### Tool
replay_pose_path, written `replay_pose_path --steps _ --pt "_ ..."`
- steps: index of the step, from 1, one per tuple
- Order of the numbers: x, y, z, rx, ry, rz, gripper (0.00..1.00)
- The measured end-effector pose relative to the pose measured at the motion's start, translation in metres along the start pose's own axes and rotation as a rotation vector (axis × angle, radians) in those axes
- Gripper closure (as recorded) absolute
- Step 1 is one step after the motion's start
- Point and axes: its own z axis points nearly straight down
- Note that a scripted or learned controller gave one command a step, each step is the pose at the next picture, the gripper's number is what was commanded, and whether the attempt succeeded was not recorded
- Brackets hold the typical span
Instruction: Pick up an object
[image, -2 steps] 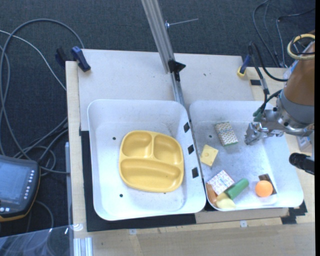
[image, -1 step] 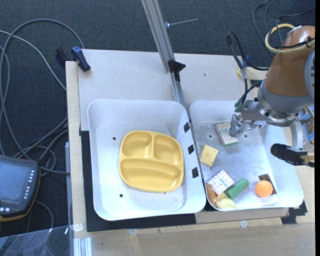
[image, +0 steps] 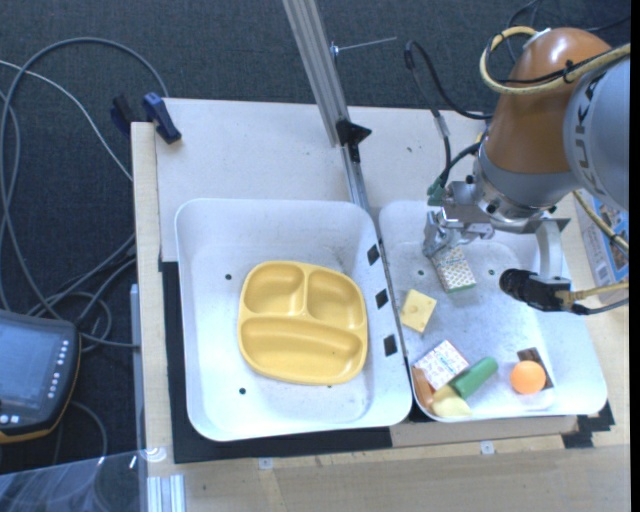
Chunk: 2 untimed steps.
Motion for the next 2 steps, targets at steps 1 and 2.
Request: replay_pose_path --steps 1,2 --pt "0.057 0.017 -0.006 0.000 0.001 0.000 1.00" --pt "0.114 0.024 0.010 0.003 0.000 0.001 1.00"
